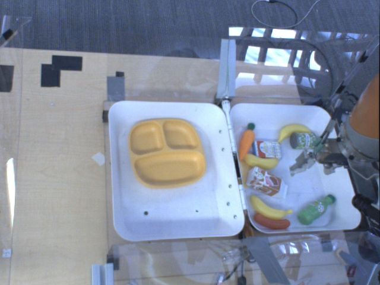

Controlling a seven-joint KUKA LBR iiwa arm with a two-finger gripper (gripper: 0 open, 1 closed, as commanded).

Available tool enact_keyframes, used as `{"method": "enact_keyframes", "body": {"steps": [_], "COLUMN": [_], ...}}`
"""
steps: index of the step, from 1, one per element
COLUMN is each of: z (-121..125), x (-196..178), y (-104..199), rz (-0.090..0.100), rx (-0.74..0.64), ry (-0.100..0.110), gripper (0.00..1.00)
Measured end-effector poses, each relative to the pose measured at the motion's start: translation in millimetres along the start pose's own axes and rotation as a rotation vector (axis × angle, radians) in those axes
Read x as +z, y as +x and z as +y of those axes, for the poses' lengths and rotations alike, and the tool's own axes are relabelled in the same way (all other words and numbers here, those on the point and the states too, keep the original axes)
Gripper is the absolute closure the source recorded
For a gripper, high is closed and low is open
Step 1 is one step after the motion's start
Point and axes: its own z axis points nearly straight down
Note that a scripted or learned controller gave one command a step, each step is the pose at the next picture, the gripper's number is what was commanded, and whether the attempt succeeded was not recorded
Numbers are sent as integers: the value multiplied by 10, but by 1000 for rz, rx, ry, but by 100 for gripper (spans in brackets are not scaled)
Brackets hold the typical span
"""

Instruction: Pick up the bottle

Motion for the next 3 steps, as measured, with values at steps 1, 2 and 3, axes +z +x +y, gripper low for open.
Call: {"method": "enact_keyframes", "body": {"steps": [1,2,3], "z": [-25,-24,-3], "x": [1334,1333,1225], "y": [-696,-696,-690], "rz": [-1,-1,-2], "rx": [8,9,6], "ry": [-1,-1,-6], "gripper": [0,0,100]}}
